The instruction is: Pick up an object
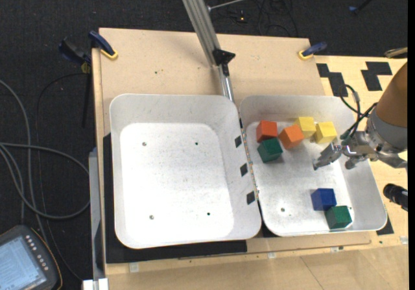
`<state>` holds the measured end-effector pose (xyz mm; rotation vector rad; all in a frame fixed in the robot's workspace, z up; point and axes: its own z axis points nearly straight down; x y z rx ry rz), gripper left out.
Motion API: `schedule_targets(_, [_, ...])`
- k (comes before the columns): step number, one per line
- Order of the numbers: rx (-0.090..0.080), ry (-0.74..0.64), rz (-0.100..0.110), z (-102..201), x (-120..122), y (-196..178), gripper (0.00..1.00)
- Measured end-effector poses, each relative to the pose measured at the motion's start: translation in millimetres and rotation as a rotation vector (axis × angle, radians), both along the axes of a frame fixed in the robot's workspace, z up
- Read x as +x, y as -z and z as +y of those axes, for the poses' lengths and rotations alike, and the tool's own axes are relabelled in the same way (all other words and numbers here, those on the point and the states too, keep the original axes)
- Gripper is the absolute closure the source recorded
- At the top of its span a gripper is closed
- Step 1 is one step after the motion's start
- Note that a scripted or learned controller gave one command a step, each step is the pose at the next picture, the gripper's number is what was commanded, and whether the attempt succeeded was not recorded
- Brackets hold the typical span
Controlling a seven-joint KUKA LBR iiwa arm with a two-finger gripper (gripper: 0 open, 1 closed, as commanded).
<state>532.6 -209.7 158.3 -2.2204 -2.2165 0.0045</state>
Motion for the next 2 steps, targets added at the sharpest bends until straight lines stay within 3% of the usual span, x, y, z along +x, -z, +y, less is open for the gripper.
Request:
schedule_targets(1, [0.000, -0.001, 0.000, -3.1, 1.1, 62.8, 0.00])
schedule_targets(2, [-0.002, -0.001, -0.007, -3.6, 2.9, 49.0, 1.00])
